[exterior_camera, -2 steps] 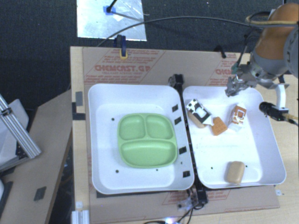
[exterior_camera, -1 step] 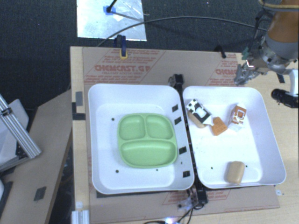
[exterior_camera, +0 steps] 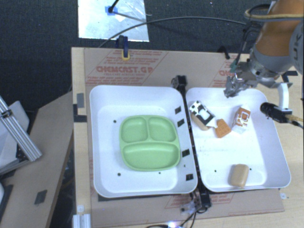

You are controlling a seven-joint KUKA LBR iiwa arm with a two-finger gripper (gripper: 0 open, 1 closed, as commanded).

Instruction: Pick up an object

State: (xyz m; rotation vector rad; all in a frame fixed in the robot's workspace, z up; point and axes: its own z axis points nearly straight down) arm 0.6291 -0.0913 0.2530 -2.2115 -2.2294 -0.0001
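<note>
The grey arm's hand (exterior_camera: 232, 90) sits above the far edge of the right shallow white bin (exterior_camera: 270, 170) — whether it is open or closed cannot be told, and nothing shows in its grip. Objects in that bin: a black-and-white patterned block (exterior_camera: 201, 114) touching a small orange-brown wedge (exterior_camera: 222, 128); a white-and-orange box (exterior_camera: 242, 118) just beside; a tan rounded block (exterior_camera: 239, 175) near the front edge. The left white bin (exterior_camera: 102, 141) holds a green three-compartment plastic plate (exterior_camera: 149, 142).
</note>
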